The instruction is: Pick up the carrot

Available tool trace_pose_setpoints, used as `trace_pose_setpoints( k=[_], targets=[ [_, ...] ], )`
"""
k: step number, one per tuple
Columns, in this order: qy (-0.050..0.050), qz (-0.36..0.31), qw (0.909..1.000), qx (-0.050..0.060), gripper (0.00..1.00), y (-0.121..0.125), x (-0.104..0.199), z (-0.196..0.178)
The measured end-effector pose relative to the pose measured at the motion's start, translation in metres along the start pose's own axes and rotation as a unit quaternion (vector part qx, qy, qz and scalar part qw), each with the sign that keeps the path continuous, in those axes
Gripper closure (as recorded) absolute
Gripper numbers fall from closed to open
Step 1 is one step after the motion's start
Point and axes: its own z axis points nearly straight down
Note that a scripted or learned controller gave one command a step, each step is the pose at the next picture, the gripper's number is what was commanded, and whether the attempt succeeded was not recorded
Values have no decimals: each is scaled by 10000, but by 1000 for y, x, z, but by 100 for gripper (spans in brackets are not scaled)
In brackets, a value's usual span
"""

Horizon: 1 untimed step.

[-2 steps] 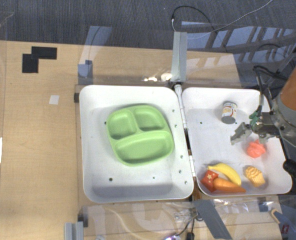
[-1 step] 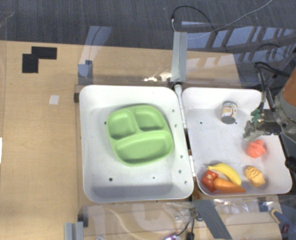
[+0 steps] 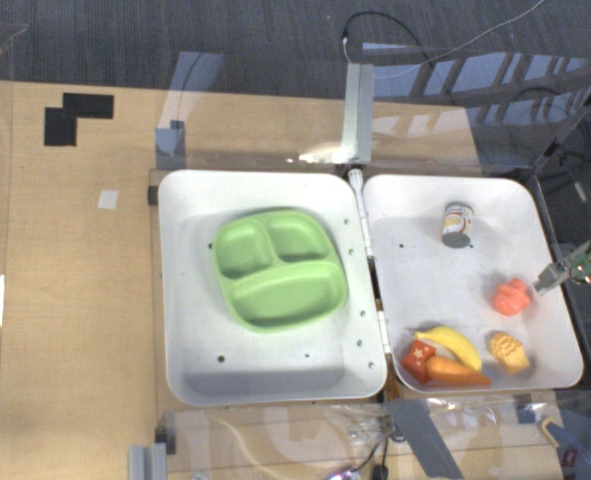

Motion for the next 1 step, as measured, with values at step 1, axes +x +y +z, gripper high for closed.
trace_pose_setpoints(
  k=[1],
  targets=[
    [5, 656, 9978, -2, 100, 90, 3, -29]
  ],
)
